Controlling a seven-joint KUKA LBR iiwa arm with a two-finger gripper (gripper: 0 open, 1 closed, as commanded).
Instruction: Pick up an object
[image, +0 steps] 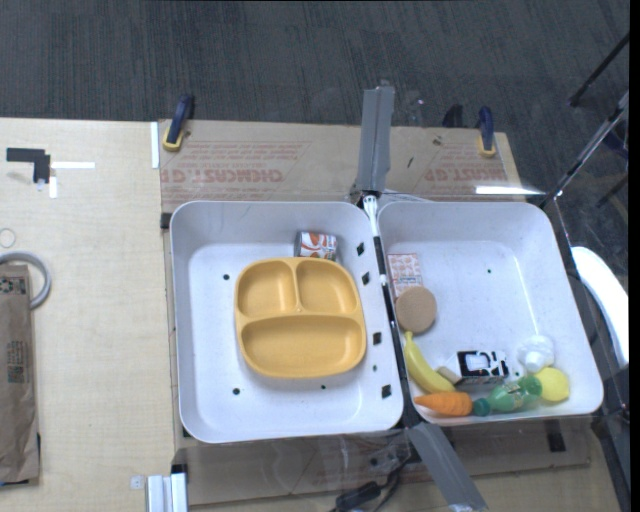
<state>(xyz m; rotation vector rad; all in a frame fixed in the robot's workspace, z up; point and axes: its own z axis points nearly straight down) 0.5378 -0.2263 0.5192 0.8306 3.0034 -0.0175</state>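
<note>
The left bin (200, 330) holds a yellow divided plate (299, 317) and, just behind it, a small white and orange carton (316, 244). In the right bin (520, 290) a brown round cookie (416, 309) lies near the left wall with a pink-printed packet (403, 268) behind it. Along that bin's front edge lie a banana (424, 368), an orange carrot (443, 403), a black and white box (481, 364), a green toy (508, 397), a yellow lemon (553, 384) and a white piece (536, 353).
A grey divider bar (376, 140) runs from the back down between the two bins. Cardboard (300, 165) held by blue and yellow clamps (179, 121) lies behind the bins. A brown paper bag (15, 370) rests on the wooden bench at far left.
</note>
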